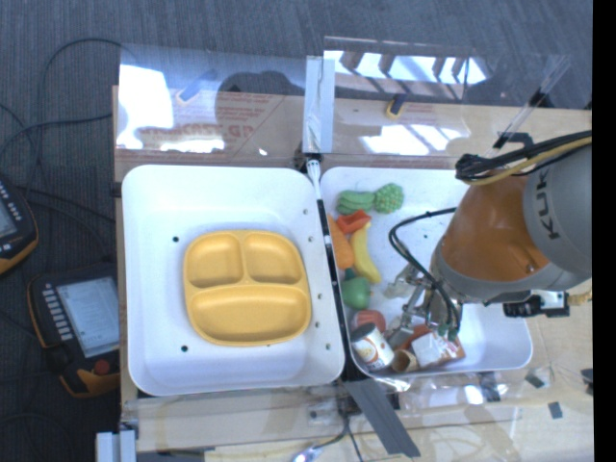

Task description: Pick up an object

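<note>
White plastic makes up the two shallow bins that sit side by side on the counter (539,422). The left bin (154,287), in the middle left of the frame, holds a yellow divided plate (248,286) lying flat near its centre, with three compartments facing up.

The right bin (510,349) carries a cluster of small things along its left wall. At the upper end lies a green broccoli-like toy (372,199), with an orange-red piece (350,223) just below it. A yellow banana (366,256) runs lengthwise below that, close to a green rounded piece (355,291) and a red piece (371,320). Near the bin's lower edge sits a small can (370,346) tipped on its side, beside a brown and red packet (431,347).

The grey arm (563,210) with its orange band (491,234) comes in from the right of the frame and covers much of the right bin. The tool (428,311) hangs low over the lower middle of this bin, just above the packet and to the right of the can. Wires and metal parts crowd around it, so I cannot tell how far apart it stands or whether it has hold of anything.

Clear panels (404,70) stand along the upper edge of the counter, catching bright reflections. Dark carpet (58,27) surrounds the counter, with a handheld control pendant (82,320) lying at the lower left.
</note>
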Controlling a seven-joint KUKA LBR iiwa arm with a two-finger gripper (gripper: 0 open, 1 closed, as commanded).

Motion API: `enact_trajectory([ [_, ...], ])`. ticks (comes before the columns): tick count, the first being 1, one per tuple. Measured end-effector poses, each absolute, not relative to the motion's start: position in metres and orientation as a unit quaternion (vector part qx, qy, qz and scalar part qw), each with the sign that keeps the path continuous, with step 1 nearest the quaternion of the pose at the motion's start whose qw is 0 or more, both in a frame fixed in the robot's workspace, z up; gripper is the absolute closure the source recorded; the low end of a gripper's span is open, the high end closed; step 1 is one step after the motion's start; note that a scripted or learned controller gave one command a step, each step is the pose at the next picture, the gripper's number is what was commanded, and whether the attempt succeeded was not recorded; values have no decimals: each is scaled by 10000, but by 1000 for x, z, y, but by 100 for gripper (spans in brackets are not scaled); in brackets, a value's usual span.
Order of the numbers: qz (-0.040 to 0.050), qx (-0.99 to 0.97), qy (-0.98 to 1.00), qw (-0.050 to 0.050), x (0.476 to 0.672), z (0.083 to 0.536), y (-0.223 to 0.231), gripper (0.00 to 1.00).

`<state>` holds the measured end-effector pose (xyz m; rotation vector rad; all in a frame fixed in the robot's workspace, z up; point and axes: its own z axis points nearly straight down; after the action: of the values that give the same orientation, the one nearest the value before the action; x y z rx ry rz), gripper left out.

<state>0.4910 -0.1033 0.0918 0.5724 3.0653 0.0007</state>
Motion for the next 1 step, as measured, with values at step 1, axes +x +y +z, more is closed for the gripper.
enact_trajectory([
  [1,-6,1825,9831,115,492,101,-103,100],
])
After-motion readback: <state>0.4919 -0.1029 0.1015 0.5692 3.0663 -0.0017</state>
